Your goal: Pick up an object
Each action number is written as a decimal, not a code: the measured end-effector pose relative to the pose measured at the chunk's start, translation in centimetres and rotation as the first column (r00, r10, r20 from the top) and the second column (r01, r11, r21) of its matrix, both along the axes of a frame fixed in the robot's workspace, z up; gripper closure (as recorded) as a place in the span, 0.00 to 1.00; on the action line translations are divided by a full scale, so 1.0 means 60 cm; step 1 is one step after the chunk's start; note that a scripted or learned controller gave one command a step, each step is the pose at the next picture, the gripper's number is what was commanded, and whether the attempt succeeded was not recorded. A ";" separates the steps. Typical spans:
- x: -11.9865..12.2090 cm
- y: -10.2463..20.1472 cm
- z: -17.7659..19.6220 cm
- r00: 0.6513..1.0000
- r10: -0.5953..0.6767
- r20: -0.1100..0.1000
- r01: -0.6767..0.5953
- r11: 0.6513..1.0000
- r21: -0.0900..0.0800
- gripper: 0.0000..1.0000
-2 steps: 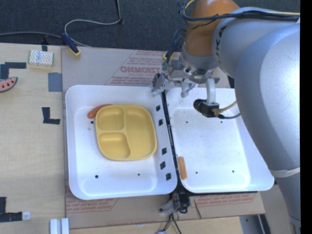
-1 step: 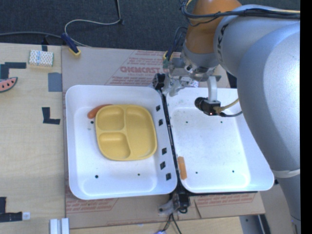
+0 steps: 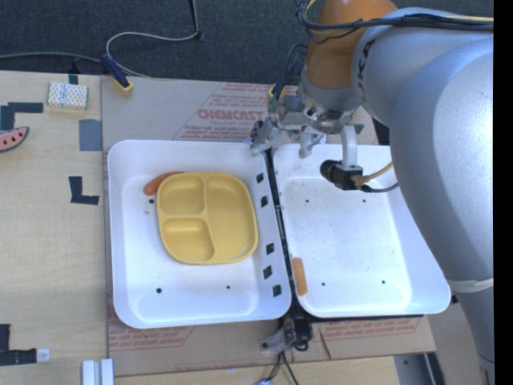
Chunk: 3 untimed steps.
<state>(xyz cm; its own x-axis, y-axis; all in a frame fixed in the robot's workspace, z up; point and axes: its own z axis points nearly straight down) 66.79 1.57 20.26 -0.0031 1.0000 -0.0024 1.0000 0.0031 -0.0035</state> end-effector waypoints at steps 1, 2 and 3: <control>0.000 0.001 0.016 1.000 0.001 -0.001 -0.001 1.000 0.001 1.00; 0.000 0.001 0.015 1.000 0.001 -0.001 -0.001 1.000 0.000 0.00; -0.050 0.009 -0.032 1.000 -0.003 0.001 0.003 1.000 0.001 0.00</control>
